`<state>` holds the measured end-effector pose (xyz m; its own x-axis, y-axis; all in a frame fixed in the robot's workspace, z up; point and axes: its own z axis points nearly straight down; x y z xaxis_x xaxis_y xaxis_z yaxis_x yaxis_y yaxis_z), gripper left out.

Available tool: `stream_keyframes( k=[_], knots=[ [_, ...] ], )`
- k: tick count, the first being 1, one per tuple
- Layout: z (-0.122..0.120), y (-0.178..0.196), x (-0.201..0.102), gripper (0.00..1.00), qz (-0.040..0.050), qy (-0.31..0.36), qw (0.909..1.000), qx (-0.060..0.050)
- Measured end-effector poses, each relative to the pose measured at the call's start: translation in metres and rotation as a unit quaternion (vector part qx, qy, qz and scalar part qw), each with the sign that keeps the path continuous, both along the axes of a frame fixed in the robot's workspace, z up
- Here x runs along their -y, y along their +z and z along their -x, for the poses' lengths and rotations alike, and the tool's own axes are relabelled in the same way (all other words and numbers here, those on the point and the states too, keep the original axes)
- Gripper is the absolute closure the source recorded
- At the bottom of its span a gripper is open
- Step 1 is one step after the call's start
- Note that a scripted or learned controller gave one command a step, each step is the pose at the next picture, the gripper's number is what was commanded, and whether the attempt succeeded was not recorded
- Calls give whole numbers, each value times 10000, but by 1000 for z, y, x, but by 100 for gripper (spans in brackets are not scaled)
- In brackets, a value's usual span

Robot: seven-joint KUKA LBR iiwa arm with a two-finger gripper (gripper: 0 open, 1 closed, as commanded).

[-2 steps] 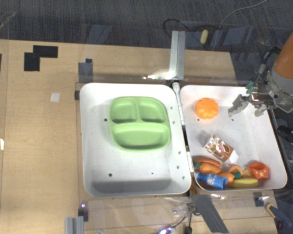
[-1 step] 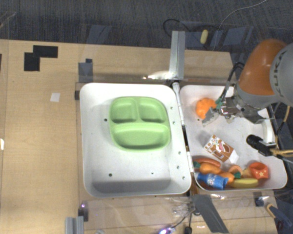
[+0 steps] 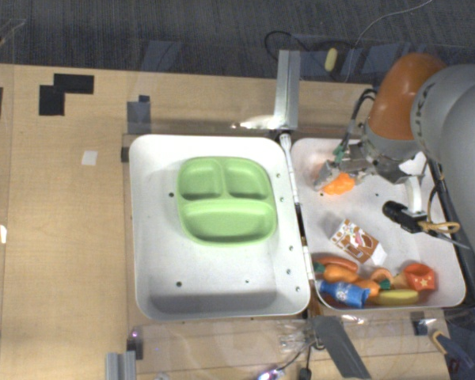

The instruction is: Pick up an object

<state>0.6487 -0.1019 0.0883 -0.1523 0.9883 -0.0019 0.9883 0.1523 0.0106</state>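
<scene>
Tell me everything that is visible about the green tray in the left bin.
The green tray is a light green, plastic-looking plate with rounded corners and three compartments: two small ones on the far side and one wide one on the near side. All three look bare. It lies flat, right side up, on the floor of the left bin, slightly toward the far side. Nothing touches it except the bin floor.

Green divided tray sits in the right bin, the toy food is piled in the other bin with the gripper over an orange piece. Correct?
Not quite. The camera view shows the green divided tray in the left bin, not the right. The toy food does lie in the other bin, with the gripper at the orange piece.
</scene>
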Motion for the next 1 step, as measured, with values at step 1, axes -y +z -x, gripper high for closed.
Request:
stream_keyframes(
  k=[1],
  knots=[
    [-2,12,-1,100,-3,12,10000,33]
  ],
)
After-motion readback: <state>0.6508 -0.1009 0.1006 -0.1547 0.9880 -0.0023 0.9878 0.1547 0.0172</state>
